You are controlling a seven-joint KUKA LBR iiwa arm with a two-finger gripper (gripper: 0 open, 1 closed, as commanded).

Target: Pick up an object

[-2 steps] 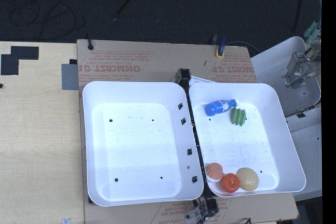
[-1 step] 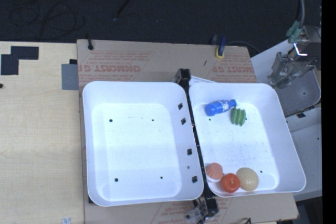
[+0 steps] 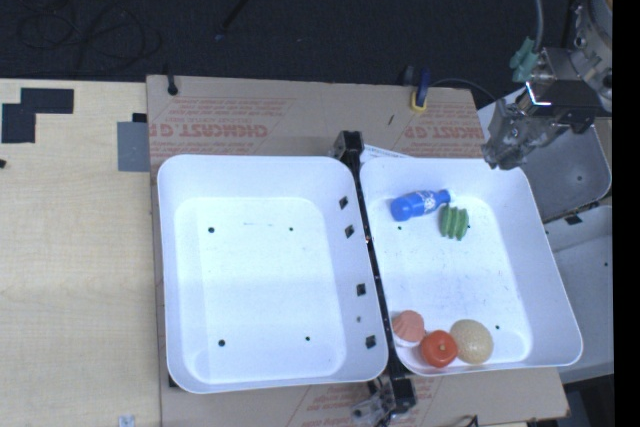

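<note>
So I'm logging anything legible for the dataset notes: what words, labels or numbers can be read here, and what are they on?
Red print on the cardboard sheet under the bins: lettering upside down from this camera, repeated at several spots, too blurred to quote reliably.
Blue bottle in the right bin: pale label band, text too small to read.
Nothing else bears readable text.

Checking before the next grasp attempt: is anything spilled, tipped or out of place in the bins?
Nothing spilled. The blue bottle lies on its side by the green item; three round items huddle in the near corner.
</note>
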